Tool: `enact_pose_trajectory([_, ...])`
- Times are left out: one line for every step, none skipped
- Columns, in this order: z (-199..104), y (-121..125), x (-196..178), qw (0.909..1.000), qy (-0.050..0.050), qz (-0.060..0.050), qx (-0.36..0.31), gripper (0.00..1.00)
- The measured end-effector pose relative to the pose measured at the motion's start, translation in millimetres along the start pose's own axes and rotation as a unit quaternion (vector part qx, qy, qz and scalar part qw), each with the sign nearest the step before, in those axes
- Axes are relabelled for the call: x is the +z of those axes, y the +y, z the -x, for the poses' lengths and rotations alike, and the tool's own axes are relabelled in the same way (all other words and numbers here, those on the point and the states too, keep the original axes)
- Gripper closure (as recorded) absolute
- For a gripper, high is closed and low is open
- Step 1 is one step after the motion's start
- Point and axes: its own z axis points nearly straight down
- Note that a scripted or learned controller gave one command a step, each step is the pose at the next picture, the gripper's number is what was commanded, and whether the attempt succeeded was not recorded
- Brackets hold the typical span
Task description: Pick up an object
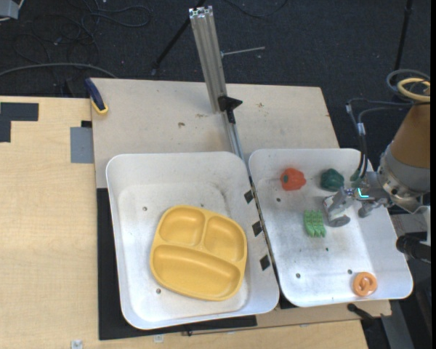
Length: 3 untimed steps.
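The end effector [339, 211] is being held low inside the right bin [392, 276], just beside the green block [315, 224]; whether it is wide or narrow cannot be told. The dark green object [331, 178] and the red-orange object [293, 179] are lying near it, the orange ring [364, 284] well apart. The approach step is judged to be in hand; a final alignment over the block is being called for next.
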Motion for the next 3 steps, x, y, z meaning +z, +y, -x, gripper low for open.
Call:
enact_pose_trajectory([0, 1, -1, 1.0000, 0.000, 0.001, 0.000, 0.00])
enact_pose_trajectory([2, 10, 50, 1.0000, 0.000, -0.001, 0.000, 0.00])
enact_pose_trajectory([1, 11, 101, 1.0000, 0.000, 0.003, 0.000, 0.00])
